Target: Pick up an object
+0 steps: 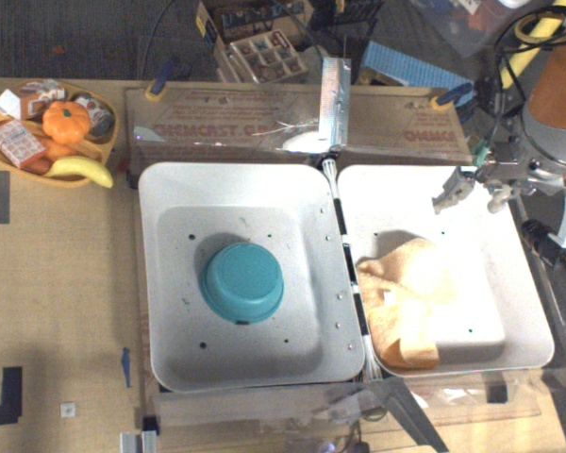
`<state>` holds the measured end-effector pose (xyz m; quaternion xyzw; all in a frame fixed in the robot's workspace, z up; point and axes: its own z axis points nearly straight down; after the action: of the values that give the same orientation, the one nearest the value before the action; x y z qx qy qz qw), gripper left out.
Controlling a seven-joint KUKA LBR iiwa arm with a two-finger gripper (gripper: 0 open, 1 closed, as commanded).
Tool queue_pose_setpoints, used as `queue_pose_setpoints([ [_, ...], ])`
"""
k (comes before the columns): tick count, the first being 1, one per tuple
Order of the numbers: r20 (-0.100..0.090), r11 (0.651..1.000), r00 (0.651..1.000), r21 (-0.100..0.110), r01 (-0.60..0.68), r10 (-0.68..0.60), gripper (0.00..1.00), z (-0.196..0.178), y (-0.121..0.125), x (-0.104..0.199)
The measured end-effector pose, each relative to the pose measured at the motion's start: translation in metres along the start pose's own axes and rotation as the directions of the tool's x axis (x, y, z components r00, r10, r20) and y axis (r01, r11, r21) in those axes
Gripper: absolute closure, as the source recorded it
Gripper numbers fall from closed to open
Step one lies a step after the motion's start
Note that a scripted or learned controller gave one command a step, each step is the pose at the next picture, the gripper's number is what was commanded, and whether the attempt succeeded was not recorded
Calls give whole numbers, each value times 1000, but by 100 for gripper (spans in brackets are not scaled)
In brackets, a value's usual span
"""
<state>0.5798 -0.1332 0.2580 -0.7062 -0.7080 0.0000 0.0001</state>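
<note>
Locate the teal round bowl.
The teal round bowl sits upside down near the middle of the left white bin, across the divider from the tan crumpled cloth in the right bin.

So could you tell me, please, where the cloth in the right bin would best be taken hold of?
Probably at the raised fold along the left side of the cloth, coming straight down from above. The cloth lies crumpled and mostly flat on the bin floor, so a bunched ridge gives the tool something to pinch; flat parts likely would not.
</note>
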Motion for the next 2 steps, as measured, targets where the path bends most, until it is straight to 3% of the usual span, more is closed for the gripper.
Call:
queue_pose_setpoints([
  [1,1,1000,1000,-4,30,-30,0,166,-18,14],
  [2,1,1000,1000,-6,22,-22,100,156,-18,11],
])
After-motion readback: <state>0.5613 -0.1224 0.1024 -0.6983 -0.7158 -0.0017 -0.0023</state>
